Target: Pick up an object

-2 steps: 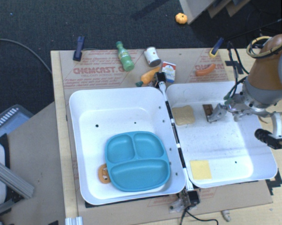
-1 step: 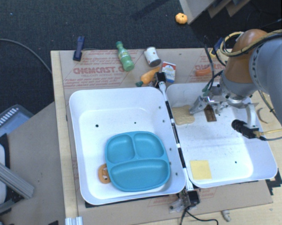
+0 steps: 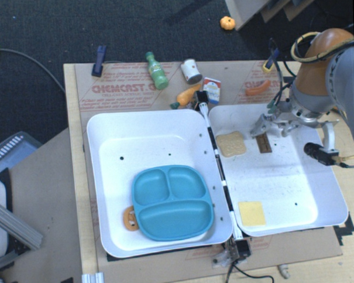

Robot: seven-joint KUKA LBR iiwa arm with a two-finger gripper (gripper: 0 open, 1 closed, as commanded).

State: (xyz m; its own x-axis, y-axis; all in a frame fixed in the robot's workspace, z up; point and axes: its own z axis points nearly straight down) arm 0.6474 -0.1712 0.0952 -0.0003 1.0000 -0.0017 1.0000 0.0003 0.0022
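A divided plate [image 3: 172, 201] lies in the left bin [image 3: 106, 135]; a cracker [image 3: 231, 144] in the right bin [image 3: 320, 190].

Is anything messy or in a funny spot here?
Yes. Several toys lie outside the bins on the board behind them: a green bottle on its side, a small can and a carrot. In the left bin, a pretzel is half tucked under the blue plate.

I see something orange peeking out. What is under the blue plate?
An orange, pretzel-like piece pokes out from beneath the left edge of the blue plate, in the left white bin. The plate covers the rest of it, so anything else underneath stays hidden.
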